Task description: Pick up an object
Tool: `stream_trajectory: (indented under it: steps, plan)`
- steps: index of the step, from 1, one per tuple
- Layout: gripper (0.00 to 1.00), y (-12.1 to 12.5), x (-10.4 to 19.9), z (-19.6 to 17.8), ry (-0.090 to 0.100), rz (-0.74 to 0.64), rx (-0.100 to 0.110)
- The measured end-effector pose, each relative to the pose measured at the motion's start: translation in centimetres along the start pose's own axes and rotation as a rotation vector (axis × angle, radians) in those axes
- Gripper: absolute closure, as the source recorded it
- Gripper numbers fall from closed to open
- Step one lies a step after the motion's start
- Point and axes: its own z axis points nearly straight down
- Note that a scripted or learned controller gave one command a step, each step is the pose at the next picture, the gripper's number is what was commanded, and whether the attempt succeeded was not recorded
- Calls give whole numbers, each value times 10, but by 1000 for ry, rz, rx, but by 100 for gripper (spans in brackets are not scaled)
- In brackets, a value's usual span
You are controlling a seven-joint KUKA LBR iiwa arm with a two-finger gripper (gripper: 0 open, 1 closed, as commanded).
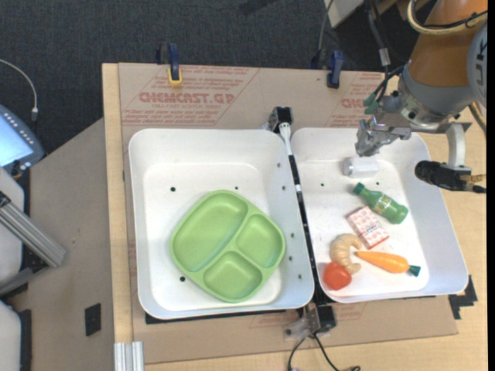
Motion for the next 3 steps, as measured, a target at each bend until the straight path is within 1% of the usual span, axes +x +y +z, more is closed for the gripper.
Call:
stream_trajectory:
  steps: [1,2,3]
  plan:
    - [100,-29,48,-1,0,-1,-1]
    - [100,-44,106,-5,1,-2,-1]
    - [100,-68,165,-4,0,-2,0]
